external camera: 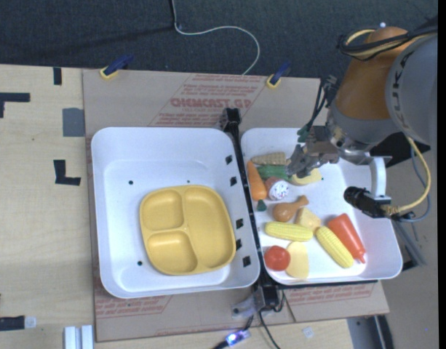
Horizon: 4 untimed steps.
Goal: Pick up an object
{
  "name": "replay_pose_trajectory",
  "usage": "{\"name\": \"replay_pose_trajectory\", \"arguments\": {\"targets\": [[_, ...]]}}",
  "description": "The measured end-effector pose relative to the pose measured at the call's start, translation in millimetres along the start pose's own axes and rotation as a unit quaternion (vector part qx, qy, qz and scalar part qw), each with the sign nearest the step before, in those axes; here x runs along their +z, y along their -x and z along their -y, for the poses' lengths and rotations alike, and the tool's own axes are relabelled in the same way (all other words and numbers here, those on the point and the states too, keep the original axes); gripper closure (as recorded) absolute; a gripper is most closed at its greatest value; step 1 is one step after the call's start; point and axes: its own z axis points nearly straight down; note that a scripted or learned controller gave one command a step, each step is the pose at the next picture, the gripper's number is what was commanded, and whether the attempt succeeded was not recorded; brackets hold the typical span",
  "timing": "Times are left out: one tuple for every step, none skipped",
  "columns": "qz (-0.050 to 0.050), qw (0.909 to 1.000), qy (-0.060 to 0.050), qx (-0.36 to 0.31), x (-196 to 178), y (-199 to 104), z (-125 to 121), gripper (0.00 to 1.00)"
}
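The right bin (383, 267) holds several toy foods. Among them are an orange carrot (256, 182), a green piece (273, 171), a small white round piece (279, 190), a brown drumstick (288, 209), two corn cobs (288, 231) (333, 246), a red pepper (348, 235), a red tomato (277, 257) and a pale yellow piece (298, 259). My gripper (304, 167) hangs low over the bin's far middle, just right of the green piece and above a yellow item (310, 177). The wrist hides the fingertips.
The left bin (113, 195) holds a yellow three-compartment plate (186, 227). Both bins rest on a cardboard sheet (201, 100). A white cable (223, 31) loops across the dark cloth behind. A black part of the arm (367, 201) juts over the right bin.
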Motion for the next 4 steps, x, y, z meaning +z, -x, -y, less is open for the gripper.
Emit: {"name": "replay_pose_trajectory", "arguments": {"targets": [[0.0,1.0,0.001,0.0,-12,1,4,1.0],[0.0,1.0,0.001,-0.001,-15,-12,-5,1.0],[0.0,1.0,0.001,0.0,-16,-9,-5,1.0],[0.0,1.0,0.001,0.0,-14,-10,-7,1.0]]}}
